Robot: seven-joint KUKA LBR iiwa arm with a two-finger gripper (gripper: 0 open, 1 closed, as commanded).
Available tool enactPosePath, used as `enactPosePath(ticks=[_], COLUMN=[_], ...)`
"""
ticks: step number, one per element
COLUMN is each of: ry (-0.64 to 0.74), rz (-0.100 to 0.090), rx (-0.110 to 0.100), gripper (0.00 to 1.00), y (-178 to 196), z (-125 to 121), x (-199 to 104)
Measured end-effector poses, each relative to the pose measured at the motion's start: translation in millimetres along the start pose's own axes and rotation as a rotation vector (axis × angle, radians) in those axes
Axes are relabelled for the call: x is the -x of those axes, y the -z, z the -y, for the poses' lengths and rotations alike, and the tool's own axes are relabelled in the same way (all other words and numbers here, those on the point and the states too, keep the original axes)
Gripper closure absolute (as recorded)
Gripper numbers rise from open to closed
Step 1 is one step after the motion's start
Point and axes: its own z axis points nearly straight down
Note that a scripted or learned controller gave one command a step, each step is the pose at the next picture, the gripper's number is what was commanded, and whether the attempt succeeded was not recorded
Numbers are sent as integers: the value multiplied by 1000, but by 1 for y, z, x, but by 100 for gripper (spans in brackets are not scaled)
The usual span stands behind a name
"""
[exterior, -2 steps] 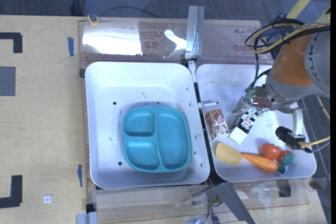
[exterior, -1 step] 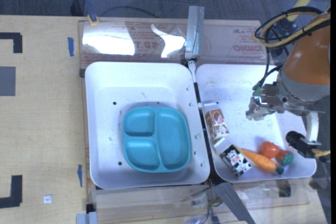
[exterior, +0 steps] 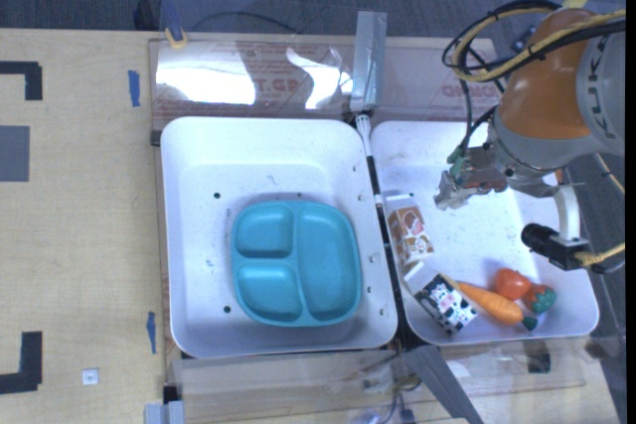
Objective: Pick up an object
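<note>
A: At left, a teal divided plate [exterior: 296, 261] sat in the left bin [exterior: 189, 164] on the counter [exterior: 70, 213]. What lay to the right?

B: In the right bin [exterior: 586, 313], a small printed packet [exterior: 408, 232] rested by the dividing wall, with a black-and-white cow-patterned block [exterior: 447, 304], a toy carrot [exterior: 489, 302] and a toy tomato [exterior: 512, 282] crowded near the front rim.

A: And the end effector [exterior: 459, 184]?

B: It hung over bare bin floor, apart from every item, pinching nothing; whether its fingers were spread could not be told.

A: The risk?

B: Likely a miss: the packet lay flat against the wall, and the toys touched, so fingers could jam or nudge neighbours. Open room remained mid-bin.
</note>
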Motion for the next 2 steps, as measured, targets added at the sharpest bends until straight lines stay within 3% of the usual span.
enactPosePath(ticks=[1,2], ry=[218,473], rz=[0,1], rx=[3,4], gripper=[100,100], y=[46,65], z=[-8,-44], x=[-67,-81])
